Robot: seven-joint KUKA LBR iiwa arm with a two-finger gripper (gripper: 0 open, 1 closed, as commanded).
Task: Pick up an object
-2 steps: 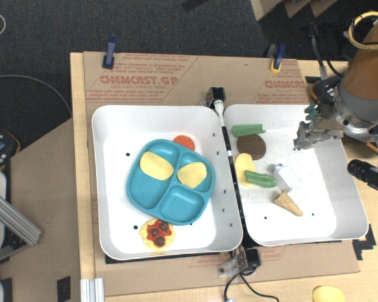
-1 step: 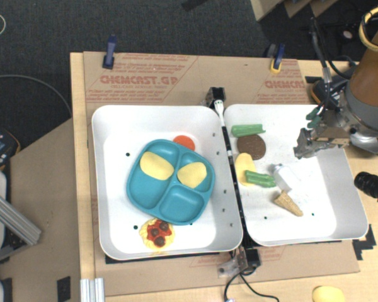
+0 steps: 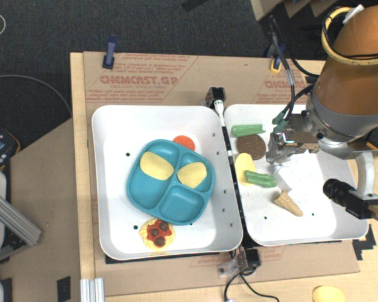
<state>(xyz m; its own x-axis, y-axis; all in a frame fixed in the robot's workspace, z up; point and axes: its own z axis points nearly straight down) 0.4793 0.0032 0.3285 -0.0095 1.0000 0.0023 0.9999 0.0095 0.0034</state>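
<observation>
Seemingly jaws point(image 3: 276, 158) by green stick point(image 3: 260, 180)

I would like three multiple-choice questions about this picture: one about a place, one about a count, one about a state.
1. Where does the blue divided plate lie?
A. in the left bin
B. in the right bin
C. on the floor

2. How many green pieces lie in the right bin?
A. none
B. two
C. five

3. How does the gripper stand to the brown round piece?
A. it lifts the piece high above the bin
B. it is low, beside the piece
C. it is above the left bin

Answers:
1 A, the plate lies in the left bin.
2 B, one green piece lies above the brown one, another below it.
3 B, the gripper is just right of the brown piece.
</observation>
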